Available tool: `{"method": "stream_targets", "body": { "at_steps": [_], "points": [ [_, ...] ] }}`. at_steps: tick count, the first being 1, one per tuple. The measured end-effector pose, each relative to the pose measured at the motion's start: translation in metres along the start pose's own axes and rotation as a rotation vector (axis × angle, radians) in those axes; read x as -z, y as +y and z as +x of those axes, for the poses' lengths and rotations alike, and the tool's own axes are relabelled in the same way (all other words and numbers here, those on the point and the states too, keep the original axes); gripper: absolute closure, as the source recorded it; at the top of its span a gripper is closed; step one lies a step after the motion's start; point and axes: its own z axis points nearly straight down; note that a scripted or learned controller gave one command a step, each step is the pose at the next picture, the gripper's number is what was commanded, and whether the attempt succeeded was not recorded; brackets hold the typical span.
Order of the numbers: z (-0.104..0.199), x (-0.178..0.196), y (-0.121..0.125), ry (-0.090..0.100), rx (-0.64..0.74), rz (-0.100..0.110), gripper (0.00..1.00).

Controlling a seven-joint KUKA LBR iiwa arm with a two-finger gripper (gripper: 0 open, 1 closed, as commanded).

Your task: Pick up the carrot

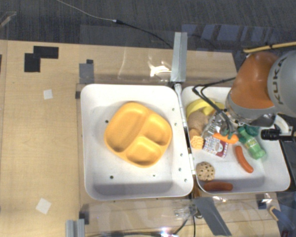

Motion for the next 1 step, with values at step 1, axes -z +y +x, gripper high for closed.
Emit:
{"method": "stream_targets", "body": {
  "at_steps": [1],
  "points": [
    [0.0004, -0.0009, -0.0007, 0.002, 0.000, 0.001, 0.00]
  ]
}}
